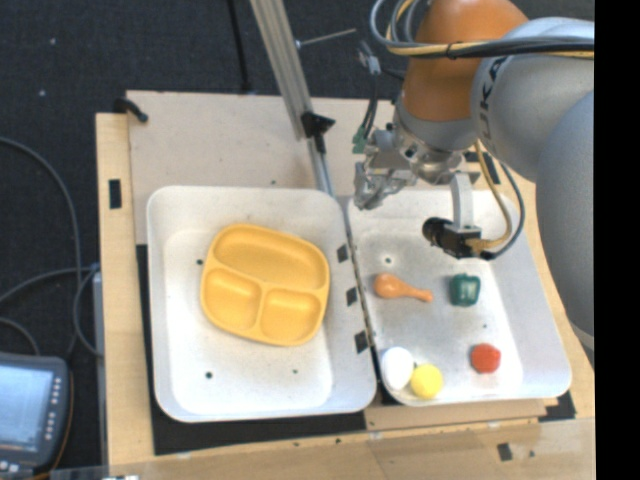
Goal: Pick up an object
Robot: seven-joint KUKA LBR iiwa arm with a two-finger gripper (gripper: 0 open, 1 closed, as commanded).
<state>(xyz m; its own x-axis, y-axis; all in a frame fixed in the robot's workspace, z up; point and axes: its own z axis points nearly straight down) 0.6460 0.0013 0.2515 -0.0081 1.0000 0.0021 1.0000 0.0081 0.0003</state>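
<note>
We're looking down on two shallow white bins side by side; left white bin (180,368) has a yellow plastic divided plate w/ three compartments (265,283) lying flat roughly in the middle; right white bin (520,298) holds the small stuff: an orange drumstick-shaped toy (400,289) near the bin's left side, a dark green pepper-like toy (464,289) just to its right, a small red round toy (485,358) further toward the front, and at the front left corner a white egg-shaped piece (398,367) touching a yellow ball-like piece (427,380); the grey arm w/ the orange band (455,48) comes in from the right and hangs over the back edge of the right bin; its two-finger gripper (372,190) sits near the divider btwn the bins, above the rear left corner of the right bin, well apart from all the toys; nothing btwn its fingers that we can see, but tbh we can't tell if they're spread or pressed together from this angle; a slanted aluminium rail (285,68) runs down toward the divider.
</note>
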